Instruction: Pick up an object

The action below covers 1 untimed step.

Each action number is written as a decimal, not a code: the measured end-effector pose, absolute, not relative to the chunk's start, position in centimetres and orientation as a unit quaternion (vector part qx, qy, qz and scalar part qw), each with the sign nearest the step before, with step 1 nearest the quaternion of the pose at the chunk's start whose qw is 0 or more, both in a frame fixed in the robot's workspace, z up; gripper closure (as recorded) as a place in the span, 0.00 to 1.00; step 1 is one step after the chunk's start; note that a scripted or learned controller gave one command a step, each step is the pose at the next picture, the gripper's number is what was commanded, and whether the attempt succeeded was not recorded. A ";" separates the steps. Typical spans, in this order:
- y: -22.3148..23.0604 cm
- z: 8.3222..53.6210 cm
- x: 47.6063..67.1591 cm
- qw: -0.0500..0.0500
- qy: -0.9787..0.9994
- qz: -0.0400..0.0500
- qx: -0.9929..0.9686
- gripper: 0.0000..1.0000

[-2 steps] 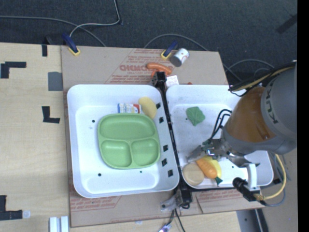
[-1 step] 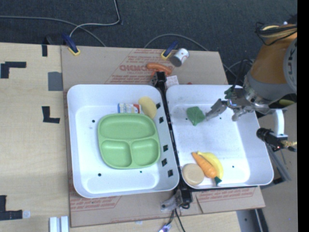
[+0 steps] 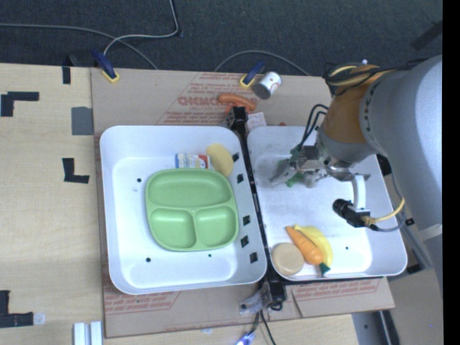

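In the left white bin (image 3: 118, 214) lie a green sectioned plastic plate (image 3: 191, 208), a small carton (image 3: 190, 161) and a pale yellow rounded toy (image 3: 221, 158). In the right white bin (image 3: 370, 261), the jaws (image 3: 291, 175) hang over bare floor; whether they are apart cannot be told. The nearest candidates, an orange toy carrot (image 3: 307, 246), yellow banana (image 3: 322, 241) and tan disc (image 3: 288, 259), sit near the front wall. Centre over one item before descending.

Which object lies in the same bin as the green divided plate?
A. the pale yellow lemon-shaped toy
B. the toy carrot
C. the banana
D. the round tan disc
A: the pale yellow lemon-shaped toy lies in the left bin just past the far right corner of the green divided plate, while the carrot, banana and tan disc lie in the right bin.
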<state>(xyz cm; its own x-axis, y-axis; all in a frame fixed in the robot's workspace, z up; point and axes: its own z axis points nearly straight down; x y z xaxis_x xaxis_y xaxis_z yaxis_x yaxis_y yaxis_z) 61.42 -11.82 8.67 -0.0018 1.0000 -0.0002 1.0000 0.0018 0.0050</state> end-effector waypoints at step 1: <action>-12.1 8.6 65.4 0.002 0.708 0.001 0.706 0.00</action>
